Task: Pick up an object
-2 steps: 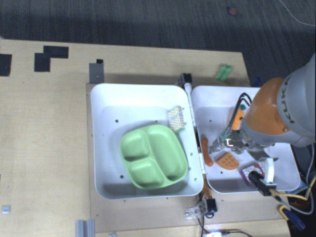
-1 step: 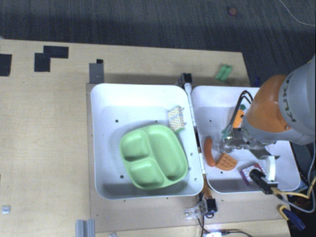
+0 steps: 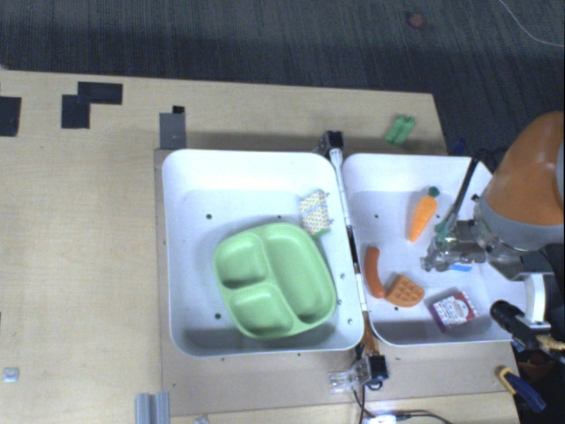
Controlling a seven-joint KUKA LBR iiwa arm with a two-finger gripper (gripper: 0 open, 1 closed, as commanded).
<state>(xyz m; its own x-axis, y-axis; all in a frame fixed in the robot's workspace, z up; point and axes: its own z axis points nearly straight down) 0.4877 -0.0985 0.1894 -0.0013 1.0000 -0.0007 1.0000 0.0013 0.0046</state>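
The right bin [image 3: 388, 177] holds a toy carrot [image 3: 422, 216], a red-orange sausage [image 3: 374, 272], an orange waffle piece [image 3: 405, 291] and a dark red packet [image 3: 453, 310]. My gripper [image 3: 439, 256] hangs over the middle of this bin, right of the sausage, above the waffle piece and below the carrot. Nothing is seen between its fingers. The left bin [image 3: 203, 175] holds a green divided plate [image 3: 274, 278] and a small patterned yellow-white object [image 3: 314, 210] near its right wall.
A green object [image 3: 400, 130] lies on the bench behind the right bin. Black clamps sit at the divider's far end [image 3: 332, 140] and near end [image 3: 375, 367]. The arm's orange band [image 3: 532, 175] looms over the right bin's right side.
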